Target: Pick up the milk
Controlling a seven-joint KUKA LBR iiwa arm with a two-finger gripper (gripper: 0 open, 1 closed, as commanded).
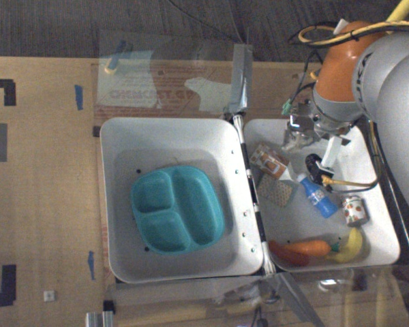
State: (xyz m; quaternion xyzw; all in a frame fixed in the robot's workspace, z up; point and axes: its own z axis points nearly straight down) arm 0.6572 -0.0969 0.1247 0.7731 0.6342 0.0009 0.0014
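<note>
Carrot (300,250): lies along the near wall of the right bin (385,247), touching the banana (351,245) at its right end.
Can (354,210): small, spotted, just above the banana.
Milk (268,160): likely the small brown-and-white carton, tilted against the right bin's left wall, just beside a mesh-patterned pad (278,192).
Bottle (318,197): blue, lying slantwise mid-bin, near the milk.
Gripper (296,136): hangs over the far part of the right bin, just right of the milk; whether it is wide or narrow cannot be told.
Left bin (116,182): holds a teal divided plate (177,210).
Risk: the carton leans on the wall, so one finger may strike the rim or slip off; the gripper may catch the bottle instead.
</note>
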